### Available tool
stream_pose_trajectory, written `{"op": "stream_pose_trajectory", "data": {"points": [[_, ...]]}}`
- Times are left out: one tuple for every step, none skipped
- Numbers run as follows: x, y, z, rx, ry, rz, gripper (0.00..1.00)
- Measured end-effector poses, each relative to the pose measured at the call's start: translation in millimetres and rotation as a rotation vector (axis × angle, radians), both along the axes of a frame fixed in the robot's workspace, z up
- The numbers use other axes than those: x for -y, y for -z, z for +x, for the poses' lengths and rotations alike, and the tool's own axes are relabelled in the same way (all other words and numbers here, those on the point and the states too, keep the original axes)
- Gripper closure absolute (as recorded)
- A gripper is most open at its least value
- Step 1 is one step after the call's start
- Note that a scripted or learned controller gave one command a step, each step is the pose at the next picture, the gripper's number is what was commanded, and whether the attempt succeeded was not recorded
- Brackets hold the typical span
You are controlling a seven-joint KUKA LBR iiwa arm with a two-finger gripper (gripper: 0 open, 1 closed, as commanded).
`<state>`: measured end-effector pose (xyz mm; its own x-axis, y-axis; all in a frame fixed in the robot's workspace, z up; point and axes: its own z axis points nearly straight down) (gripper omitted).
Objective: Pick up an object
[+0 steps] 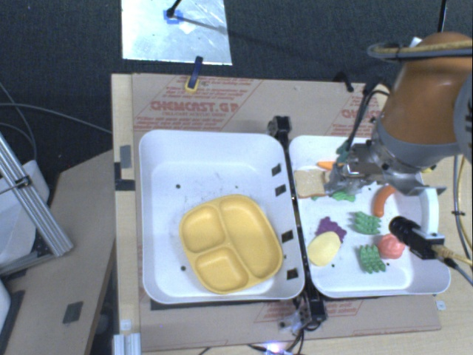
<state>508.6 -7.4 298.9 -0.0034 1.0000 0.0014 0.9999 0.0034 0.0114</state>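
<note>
The right bin (432, 276) holds several toy foods: a tan bread slice (310, 183), a yellow lemon (324, 249), a purple grape bunch (330, 228), two green leafy pieces (365, 222) (372, 258), a red piece (391, 247), an orange carrot-like piece (382, 200) and a small orange piece (325, 166). My gripper (346, 176) hangs low over the bin's upper part, just right of the bread slice, with a green piece (341, 195) below it. The wrist hides the fingers.
The left bin (159, 161) holds a yellow three-compartment plate (230, 241). A black divider (288, 198) runs between the bins. The grey and orange arm (425, 102) covers the right bin's upper right. A cardboard sheet (222, 106) lies under both bins.
</note>
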Motion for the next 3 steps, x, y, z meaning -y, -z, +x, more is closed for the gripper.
{"op": "stream_pose_trajectory", "data": {"points": [[-62.6,48.6,12.4,-0.013,-0.006,0.001,1.00],[-58.6,46.1,12.5,-0.010,0.000,-0.001,0.00],[-58.7,35.3,13.3,-0.009,-0.004,0.000,1.00]]}}
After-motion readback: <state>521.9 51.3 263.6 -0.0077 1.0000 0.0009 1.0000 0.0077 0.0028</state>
